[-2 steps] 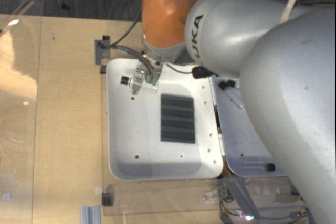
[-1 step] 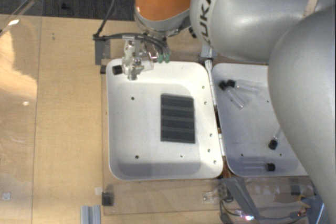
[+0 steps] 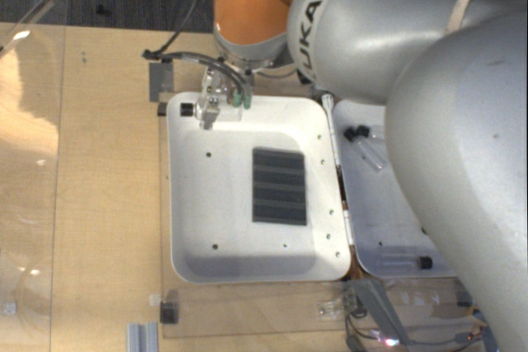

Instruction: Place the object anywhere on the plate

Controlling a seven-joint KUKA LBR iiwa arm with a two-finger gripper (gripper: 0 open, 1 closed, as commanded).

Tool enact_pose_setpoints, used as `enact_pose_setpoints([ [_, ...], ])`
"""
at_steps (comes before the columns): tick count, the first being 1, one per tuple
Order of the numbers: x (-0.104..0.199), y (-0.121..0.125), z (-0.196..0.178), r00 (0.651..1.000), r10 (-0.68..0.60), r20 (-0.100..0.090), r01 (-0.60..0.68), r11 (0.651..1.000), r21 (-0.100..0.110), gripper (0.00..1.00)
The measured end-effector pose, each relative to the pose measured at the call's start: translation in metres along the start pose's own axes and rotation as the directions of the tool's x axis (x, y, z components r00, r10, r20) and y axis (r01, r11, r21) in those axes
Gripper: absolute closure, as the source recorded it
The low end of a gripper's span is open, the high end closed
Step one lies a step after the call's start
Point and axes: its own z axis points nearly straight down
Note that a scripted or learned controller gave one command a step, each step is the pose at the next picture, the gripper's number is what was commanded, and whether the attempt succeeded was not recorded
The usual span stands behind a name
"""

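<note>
Arm [image 3: 396,53], grey with an orange band, reaches in from 3 o'clock and ends over the top-left corner of the left bin [image 3: 186,260]. Its gripper [image 3: 210,113] hangs at about 11 o'clock from a dark ribbed plate [image 3: 279,186], which lies flat near the middle of that bin. The gripper is too small and cluttered with cables to read — whether it holds the task's object cannot be told, and no loose object is clearly visible on the left bin's white floor. To do this step well, the gripper should probably travel toward 5 o'clock until it sits squarely above the plate, come down low before letting go, and aim for the plate's centre so a slight miss still lands on it. The right bin [image 3: 388,255] is mostly covered by the arm's bulk; a small dark item [image 3: 357,132] near its top-left and another [image 3: 425,263] near its lower edge are partly seen and hard to identify — either could be the object.
</note>
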Motion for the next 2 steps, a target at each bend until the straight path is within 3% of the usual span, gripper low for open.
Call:
enact_pose_setpoints([
  [1, 0.003, -0.001, 0.051, 0.984, 0.177, 0.0, -0.177, 0.984, 0.0, 1.0],
  [2, 0.009, -0.005, 0.098, 0.942, 0.335, -0.001, -0.335, 0.942, 0.001, 1.0],
])
